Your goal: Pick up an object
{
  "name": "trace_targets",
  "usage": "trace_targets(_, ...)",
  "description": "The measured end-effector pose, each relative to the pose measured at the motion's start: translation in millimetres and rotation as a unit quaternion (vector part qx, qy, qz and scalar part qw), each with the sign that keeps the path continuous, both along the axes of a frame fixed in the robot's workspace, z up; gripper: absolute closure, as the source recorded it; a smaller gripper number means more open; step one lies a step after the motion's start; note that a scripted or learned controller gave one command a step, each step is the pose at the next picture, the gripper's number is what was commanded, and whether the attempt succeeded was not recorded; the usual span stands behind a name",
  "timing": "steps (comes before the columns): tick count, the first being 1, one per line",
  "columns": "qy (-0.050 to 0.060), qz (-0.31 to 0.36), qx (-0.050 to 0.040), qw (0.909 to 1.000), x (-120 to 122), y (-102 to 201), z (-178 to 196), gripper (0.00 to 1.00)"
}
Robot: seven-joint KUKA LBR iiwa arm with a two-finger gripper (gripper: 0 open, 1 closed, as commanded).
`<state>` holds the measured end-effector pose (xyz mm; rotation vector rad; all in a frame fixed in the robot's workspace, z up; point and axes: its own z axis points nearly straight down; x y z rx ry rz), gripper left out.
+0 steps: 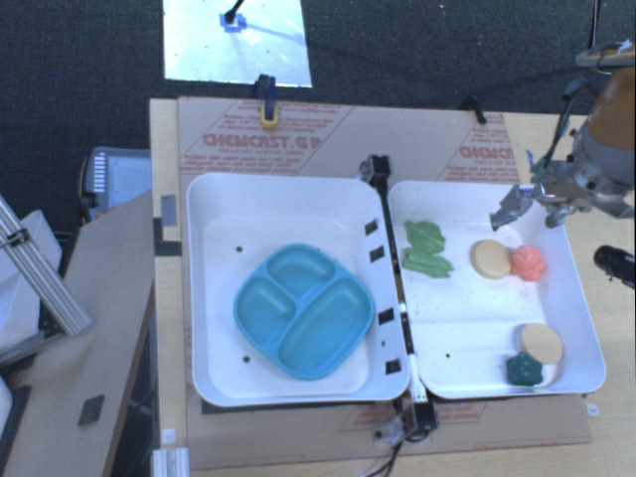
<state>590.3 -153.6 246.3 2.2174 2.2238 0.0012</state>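
Observation:
The right bin (467,366) holds a green leafy piece (426,247), a tan round piece (490,258) touching a pink lumpy piece (529,262), and near the front corner another tan round piece (542,342) beside a dark teal piece (524,370). My gripper (528,212) hangs over the bin's back right part, just above and behind the tan and pink pieces. Its fingers are spread open and nothing sits between them.
The left bin (214,256) bears a blue divided plate (303,309). A dark divider with clips (388,276) runs between the two bins. Cardboard (298,137) lies under both bins, and the bench edge is at the right.

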Motion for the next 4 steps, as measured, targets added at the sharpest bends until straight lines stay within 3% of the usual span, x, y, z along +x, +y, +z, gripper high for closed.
trace_targets(2, 0.001, 0.0, 0.0002, 1.0, 10, 9, -120, 0.0)
trace_targets(3, -0.002, 0.0, -0.002, 1.0, 12, 8, -160, 0.0)
trace_targets(4, -0.009, -0.001, -0.0045, 1.0, 15, 6, -144, 1.0)
